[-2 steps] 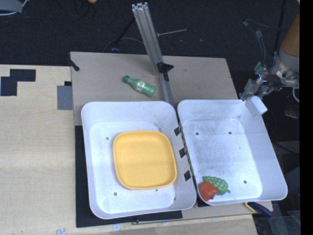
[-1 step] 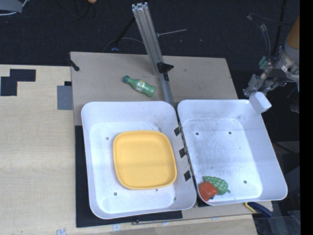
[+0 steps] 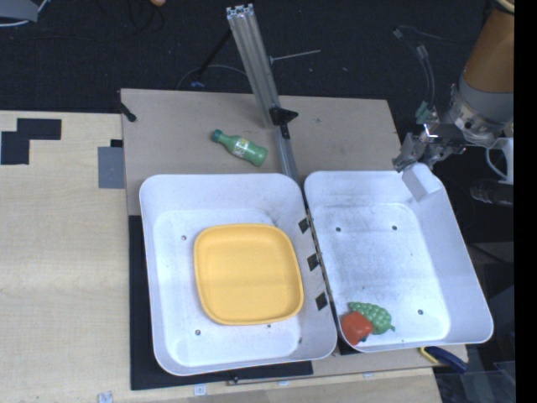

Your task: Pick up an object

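The arm [image 3: 489, 53] runs off the top right corner, so most of it is lost. Its gripper [image 3: 417, 151], past the right bin's [image 3: 453, 250] far right corner, is too small to read.

The arm [image 3: 487, 65] hangs at upper right, its gripper [image 3: 417, 154] seemingly bare.

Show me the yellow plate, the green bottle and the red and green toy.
yellow plate [image 3: 247, 274], camera view, its flat middle
green bottle [image 3: 241, 148], camera view, its body
red and green toy [image 3: 364, 321], camera view, where red meets green
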`<state>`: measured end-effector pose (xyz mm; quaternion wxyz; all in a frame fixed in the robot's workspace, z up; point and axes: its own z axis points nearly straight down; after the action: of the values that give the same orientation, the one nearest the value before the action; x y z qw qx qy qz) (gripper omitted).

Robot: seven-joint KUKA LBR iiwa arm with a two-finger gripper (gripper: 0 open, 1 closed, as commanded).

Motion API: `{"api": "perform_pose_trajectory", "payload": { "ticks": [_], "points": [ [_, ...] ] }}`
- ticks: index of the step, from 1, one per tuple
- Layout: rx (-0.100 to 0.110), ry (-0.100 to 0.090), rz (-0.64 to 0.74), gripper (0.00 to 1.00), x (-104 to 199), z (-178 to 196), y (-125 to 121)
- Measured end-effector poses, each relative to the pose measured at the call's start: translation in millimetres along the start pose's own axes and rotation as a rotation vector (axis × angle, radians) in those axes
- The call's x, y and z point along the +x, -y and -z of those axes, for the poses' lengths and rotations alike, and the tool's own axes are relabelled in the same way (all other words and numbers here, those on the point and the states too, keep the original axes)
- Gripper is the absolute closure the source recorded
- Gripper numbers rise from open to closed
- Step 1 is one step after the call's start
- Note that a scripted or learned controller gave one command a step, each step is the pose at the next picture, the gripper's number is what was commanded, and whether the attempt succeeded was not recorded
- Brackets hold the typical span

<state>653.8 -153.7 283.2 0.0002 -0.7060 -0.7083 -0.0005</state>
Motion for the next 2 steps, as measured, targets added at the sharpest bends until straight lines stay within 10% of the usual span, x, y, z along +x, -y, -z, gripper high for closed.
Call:
{"api": "perform_pose_trajectory", "payload": {
  "ticks": [2],
  "points": [
    [0.003,0.0,0.0,1.0,93.8,-33.3,31.4]
  ]
}}
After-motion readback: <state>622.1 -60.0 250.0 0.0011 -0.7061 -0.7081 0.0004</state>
